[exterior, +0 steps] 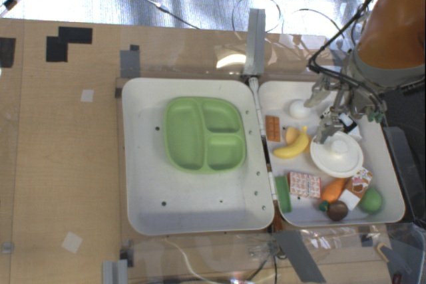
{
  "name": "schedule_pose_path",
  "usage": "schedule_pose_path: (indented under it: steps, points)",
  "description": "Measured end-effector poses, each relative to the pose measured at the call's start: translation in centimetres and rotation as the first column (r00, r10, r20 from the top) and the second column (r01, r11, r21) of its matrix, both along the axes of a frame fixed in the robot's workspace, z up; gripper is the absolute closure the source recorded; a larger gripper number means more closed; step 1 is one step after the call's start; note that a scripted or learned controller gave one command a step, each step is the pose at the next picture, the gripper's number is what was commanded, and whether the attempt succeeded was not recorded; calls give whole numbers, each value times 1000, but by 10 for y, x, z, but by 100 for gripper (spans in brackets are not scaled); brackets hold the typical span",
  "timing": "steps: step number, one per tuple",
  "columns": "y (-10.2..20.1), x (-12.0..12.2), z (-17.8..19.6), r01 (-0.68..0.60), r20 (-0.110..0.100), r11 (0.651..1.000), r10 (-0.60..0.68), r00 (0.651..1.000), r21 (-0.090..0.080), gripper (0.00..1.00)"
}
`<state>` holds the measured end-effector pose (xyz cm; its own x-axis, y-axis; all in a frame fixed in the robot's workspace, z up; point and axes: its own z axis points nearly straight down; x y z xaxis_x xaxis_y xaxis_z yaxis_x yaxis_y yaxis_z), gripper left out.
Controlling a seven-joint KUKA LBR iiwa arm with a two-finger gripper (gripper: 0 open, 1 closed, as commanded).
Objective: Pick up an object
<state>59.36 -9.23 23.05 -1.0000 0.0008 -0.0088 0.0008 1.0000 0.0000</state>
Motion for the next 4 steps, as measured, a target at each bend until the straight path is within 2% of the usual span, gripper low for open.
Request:
schedule_pose_path:
  steps: [1,2,3,4]
  points:
    - [-8,-12,-121,31,6,1000,-31,999,0,0]
    - [10,1,-136,13,16,1000,-13,1000,-2,0]
    - [7,-51,-139,170,14,985,-170,985,3,0]
    - [10,-20,-139,241,8,970,-241,970,3,0]
